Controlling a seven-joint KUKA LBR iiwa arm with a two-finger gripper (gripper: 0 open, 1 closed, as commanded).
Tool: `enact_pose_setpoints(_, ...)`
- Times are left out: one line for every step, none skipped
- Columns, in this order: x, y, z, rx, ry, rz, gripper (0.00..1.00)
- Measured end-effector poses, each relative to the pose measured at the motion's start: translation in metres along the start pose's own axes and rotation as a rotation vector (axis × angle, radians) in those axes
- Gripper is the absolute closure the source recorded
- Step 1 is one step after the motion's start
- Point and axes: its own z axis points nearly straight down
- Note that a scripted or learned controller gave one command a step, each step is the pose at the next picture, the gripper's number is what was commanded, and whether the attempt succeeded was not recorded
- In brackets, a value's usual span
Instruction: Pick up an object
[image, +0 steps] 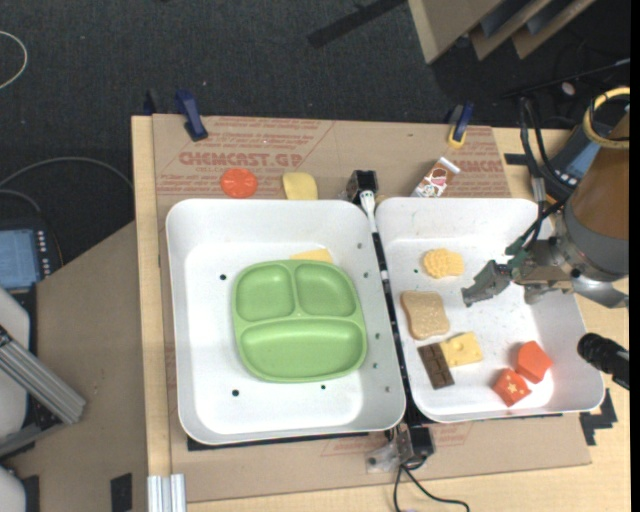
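The right bin (560, 400) holds several toy foods: a round yellow waffle (443, 263), a bread slice (427, 314), a brown chocolate bar (435, 365), a yellow cheese wedge (462, 349) and two orange-red pieces (532, 360) (511, 386). My gripper (484, 284) hangs over the middle of this bin, right of the waffle and above the cheese wedge, pointing down and to the left. Nothing shows held in it. The arm reaches in from the right edge.
The left bin (195, 300) carries a green divided plate (298, 321) with a yellow piece (312, 256) behind it. On the board behind the bins lie an orange disc (238, 183), a yellow lump (299, 186), a black object (362, 185) and a small packet (436, 180). Blue clamps (190, 115) (459, 124) stand at the back.
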Motion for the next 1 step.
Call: enact_pose_setpoints(-0.0047,-0.0107,0.1067,0.026,0.000,0.013,0.00)
